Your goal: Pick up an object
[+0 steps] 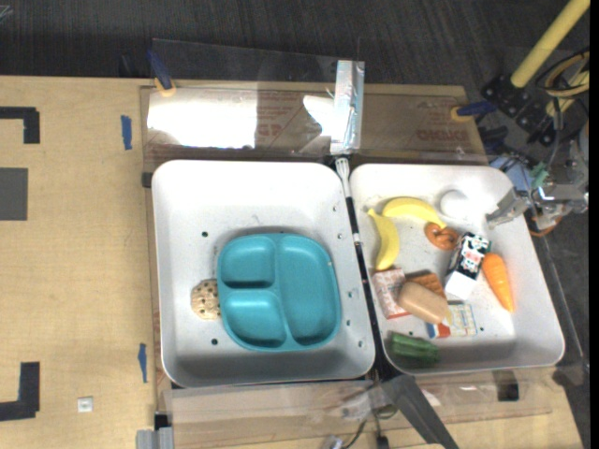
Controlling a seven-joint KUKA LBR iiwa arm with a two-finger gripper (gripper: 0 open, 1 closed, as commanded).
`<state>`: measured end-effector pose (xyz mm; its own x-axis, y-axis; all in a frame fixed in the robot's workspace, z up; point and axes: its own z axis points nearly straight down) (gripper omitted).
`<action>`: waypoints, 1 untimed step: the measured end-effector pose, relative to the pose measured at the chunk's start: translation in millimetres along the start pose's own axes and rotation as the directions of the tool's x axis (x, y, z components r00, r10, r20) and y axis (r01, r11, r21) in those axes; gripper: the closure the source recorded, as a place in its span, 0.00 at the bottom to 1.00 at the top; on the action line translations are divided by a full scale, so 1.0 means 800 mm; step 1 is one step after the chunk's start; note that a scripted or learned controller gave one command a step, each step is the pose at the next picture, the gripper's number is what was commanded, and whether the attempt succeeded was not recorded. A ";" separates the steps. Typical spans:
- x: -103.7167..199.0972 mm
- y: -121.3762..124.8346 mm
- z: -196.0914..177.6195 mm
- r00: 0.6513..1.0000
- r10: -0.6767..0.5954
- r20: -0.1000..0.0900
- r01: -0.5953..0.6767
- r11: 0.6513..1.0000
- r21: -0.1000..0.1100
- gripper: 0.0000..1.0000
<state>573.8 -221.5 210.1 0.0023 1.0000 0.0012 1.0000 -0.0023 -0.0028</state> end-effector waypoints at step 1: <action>0.091 -0.042 0.104 0.999 -0.050 -0.001 0.050 0.999 0.004 0.00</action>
<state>540.3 -148.7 126.8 -0.0476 0.9989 0.0025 0.9988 0.0476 -0.0066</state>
